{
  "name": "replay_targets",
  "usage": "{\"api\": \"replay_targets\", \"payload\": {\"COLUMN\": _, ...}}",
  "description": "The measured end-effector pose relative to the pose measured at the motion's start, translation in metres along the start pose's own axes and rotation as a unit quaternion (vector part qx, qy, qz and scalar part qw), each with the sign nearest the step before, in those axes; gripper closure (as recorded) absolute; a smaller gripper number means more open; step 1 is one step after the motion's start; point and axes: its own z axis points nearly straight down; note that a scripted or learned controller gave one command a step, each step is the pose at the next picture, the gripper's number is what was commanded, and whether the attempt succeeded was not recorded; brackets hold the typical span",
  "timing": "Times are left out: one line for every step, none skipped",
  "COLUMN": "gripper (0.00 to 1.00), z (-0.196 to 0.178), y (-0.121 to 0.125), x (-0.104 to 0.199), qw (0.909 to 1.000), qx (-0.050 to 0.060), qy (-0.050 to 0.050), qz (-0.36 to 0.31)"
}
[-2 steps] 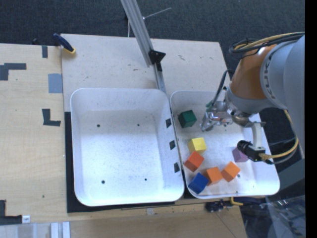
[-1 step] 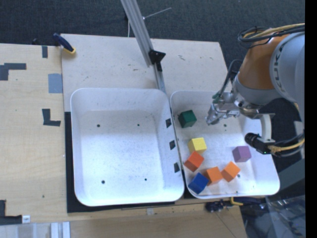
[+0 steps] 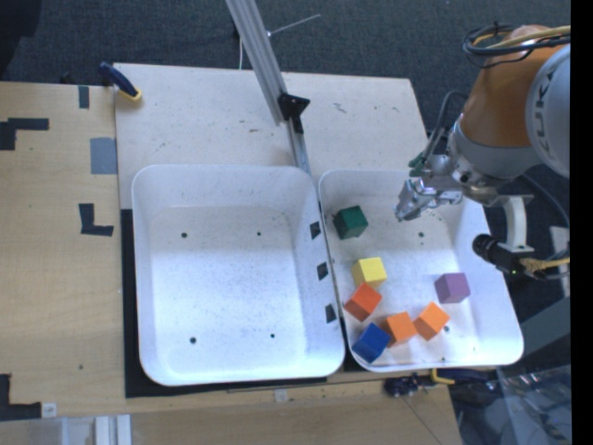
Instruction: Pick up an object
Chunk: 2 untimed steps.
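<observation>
I'm seeing the arm [image 3: 514,100] reaching in from the right, with the end effector [image 3: 412,204] hanging over the far part of the right bin [image 3: 491,336]. I can't tell from this angle how its grasping end is set, wide or narrow, and I'm not seeing anything held in it.

All the blocks are sitting in the right bin:
- green cube [image 3: 350,222], far-left part of the bin, just left of the end effector and closest to it, not touching as far as I can tell
- yellow cube [image 3: 371,271], nearer than the green one, near the left wall
- red-orange cube [image 3: 363,299], just near of the yellow one, looking like it's touching or almost touching it
- blue cube [image 3: 372,341], at the near-left edge of the bin
- orange cube [image 3: 400,327], just right of the blue one, touching it or nearly
- second orange cube [image 3: 432,321], right beside the first, tilted
- purple cube [image 3: 451,287], off to the right, apart from the rest

The left bin [image 3: 148,248] is sitting alongside, sharing the middle divider edge. A grey metal bar [image 3: 261,54] is running diagonally from the far side down to the gap between the bins. A small blue and yellow item [image 3: 120,82] is lying on the table [image 3: 204,119] at the far left.
</observation>
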Motion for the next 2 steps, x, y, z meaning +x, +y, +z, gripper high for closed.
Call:
{"api": "replay_targets", "payload": {"gripper": 1.0, "z": 0.011, "y": 0.017, "x": 0.048, "qw": 1.0, "qx": 0.003, "qy": 0.001, "qz": -0.002}}
{"api": "replay_targets", "payload": {"gripper": 1.0, "z": 0.002, "y": 0.03, "x": 0.098, "qw": 1.0, "qx": 0.002, "qy": 0.001, "qz": -0.002}}
